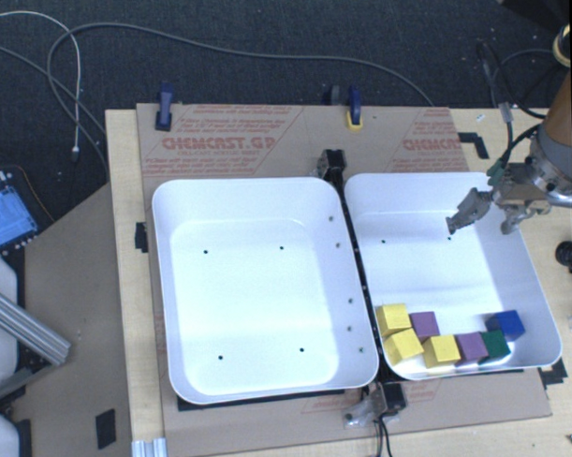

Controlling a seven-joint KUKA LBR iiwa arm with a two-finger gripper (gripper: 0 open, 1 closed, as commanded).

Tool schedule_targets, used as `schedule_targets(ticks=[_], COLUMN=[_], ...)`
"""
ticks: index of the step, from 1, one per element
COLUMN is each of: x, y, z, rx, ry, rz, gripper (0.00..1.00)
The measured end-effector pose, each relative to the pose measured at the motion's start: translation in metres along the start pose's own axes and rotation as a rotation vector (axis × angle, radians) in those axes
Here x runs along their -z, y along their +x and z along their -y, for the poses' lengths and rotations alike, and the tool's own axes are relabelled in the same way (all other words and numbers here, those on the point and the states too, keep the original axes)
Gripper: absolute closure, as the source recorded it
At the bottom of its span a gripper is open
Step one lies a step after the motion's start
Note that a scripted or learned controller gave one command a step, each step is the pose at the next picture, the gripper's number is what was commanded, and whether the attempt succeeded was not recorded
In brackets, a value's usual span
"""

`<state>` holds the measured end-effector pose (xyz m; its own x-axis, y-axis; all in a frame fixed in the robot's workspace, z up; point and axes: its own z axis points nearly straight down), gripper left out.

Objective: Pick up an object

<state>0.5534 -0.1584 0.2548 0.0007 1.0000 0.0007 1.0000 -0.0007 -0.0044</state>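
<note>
A dark carpeted floor (261, 55) surrounds a light wooden bench (128, 275), with thin pale cables (74, 52) looping across the carpet at the upper left. A brown cardboard sheet (217, 141) printed with reddish lettering covers the bench top, held at its far edge by two blue clamps (165, 105). At the far left edge sits a blue-lit device (6, 216), with a silver metal rail (27, 330) below it.

Two shallow white bins lie side by side on the cardboard. The left bin (166, 274) has four small dark dots on its floor. The right bin (542, 308) holds a cluster of small blocks along its near edge: a yellow block (395, 317) with a second yellow block (402, 345) just below it, a purple block (424, 324) beside them, a third yellow block (442, 350), another purple block (471, 346), a green block (495, 344) and a blue block (506, 324). They sit close together, several touching.

The grey arm (554, 138) enters from the right. Its gripper (488, 214) hangs over the far right part of the right bin, well apart from the blocks. Its two fingers (467, 210) are spread apart, with nothing between them.
</note>
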Motion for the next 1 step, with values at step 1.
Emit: schedule_targets(ticks=[1], x=[0.0024], y=[0.0001], z=[-0.0009], rx=[0.001], ry=[-0.005], rz=[0.001], gripper=[0.00])
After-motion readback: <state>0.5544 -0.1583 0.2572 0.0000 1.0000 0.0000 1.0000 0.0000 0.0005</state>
